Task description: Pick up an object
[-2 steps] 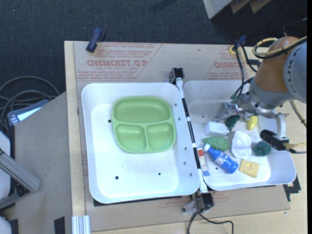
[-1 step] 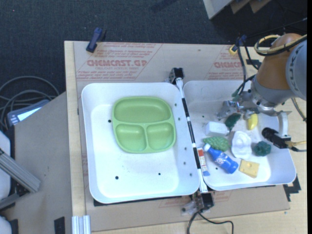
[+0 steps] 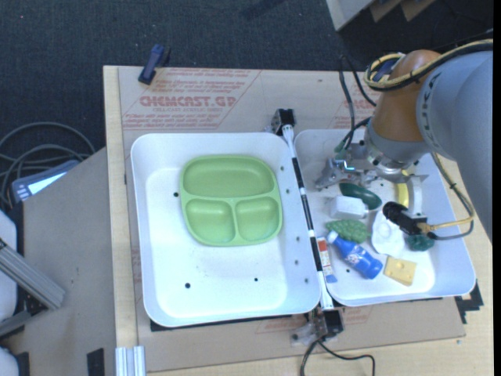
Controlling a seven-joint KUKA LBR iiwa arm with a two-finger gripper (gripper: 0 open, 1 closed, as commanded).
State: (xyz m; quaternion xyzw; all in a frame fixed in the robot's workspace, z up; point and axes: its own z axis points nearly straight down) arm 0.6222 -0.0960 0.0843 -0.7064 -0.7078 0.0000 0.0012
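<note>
Objects for picking lie mixed in the right bin [image 3: 450, 280]: a blue bottle [image 3: 356, 258] near its left wall, a yellow block [image 3: 401, 270] just right of the bottle, a green leafy piece [image 3: 348, 229] just beyond the bottle, and a dark teal item [image 3: 360, 193] farther back. The tool [image 3: 343, 171] is low over the far left part of this bin; whether it is apart or together I cannot tell. The left bin [image 3: 156, 288] holds a green divided plate [image 3: 231, 200]. Both bins rest on the surface [image 3: 196, 100].
</note>
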